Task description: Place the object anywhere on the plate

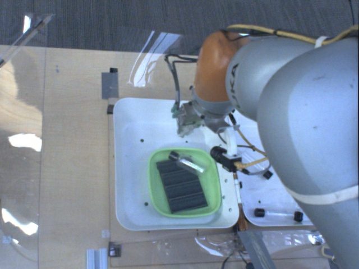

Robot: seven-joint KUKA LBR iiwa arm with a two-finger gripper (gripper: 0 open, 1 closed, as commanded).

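Note:
A green plate [213,190] lies in the left white bin [131,167], toward its near right side. On the plate rests a dark grey ribbed block [180,189]. A small clear tube with a black cap [187,161] lies across the block's far end, inside the plate's rim. My gripper [185,124] hangs just beyond the plate's far edge, over the bin floor, under the orange band of the arm. I see nothing held in it.
The grey arm covers most of the right bin [273,198]. A clear tube with black ends [278,213] lies near that bin's front edge. Black plugs and yellow cables [225,158] dangle by the plate's right rim. Bare bench stretches to the left.

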